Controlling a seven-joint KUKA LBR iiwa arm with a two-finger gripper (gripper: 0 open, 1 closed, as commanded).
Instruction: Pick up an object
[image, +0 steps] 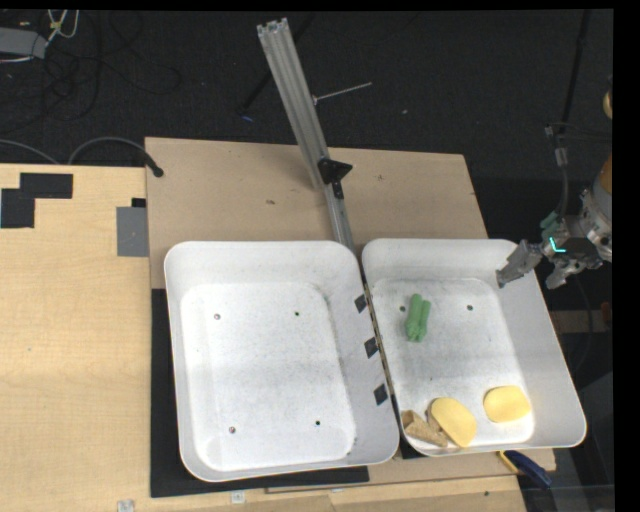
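Note:
The right bin (560, 380) holds a green oblong piece (417, 318) near its middle. Two yellow rounded pieces (453, 420) (507, 404) lie at its near edge, with a tan crumbly piece (424, 431) beside them in the near left corner. My gripper (535, 268) hovers over the bin's far right corner, well to the right of the green piece. Its fingers are spread apart with nothing between them.
The left bin (262, 262) sits side by side with the right one, joined by black clips (370, 345). A slanted aluminium post (305, 120) rises behind the bins. A tan board (60, 330) lies to the left.

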